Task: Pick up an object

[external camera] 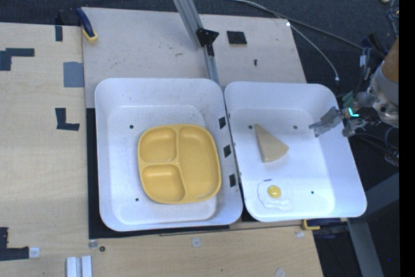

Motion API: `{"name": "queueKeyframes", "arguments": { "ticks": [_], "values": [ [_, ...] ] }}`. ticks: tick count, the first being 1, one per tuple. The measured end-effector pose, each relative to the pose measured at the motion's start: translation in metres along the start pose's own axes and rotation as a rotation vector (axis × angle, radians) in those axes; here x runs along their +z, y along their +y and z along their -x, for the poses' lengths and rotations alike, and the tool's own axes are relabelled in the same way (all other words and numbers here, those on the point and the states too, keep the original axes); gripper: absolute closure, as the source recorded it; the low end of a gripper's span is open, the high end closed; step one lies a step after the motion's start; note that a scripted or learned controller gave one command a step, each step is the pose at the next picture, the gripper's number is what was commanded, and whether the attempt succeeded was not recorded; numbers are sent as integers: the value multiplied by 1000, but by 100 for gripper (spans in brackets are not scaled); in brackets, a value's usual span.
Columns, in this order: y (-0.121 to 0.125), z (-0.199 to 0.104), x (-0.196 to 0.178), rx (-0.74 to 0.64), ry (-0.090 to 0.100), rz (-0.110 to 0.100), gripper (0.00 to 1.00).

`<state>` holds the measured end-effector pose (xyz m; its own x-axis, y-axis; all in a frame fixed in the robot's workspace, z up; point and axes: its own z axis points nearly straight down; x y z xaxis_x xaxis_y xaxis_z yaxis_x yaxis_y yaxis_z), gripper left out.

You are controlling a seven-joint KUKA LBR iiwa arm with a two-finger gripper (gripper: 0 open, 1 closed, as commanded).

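My pincer (332, 119) hovers at the right bin's (337, 204) right rim; I cannot tell its state. Inside lie a tan cheese wedge (270, 143) and a toy fried egg (273, 194). The wedge looks light and rigid; I'd grip across its slanted sides.

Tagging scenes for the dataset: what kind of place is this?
Likely a robot lab test bench: two white bins on plywood, toy food (yellow tray, cheese wedge, fried egg), loose cables.
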<state>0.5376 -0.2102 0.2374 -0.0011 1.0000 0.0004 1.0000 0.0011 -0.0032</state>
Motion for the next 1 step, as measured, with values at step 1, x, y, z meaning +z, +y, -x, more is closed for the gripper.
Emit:
{"name": "queueKeyframes", "arguments": {
  "ticks": [1],
  "values": [
    [0,0,-1,0,-1,1,0]
  ]
}}
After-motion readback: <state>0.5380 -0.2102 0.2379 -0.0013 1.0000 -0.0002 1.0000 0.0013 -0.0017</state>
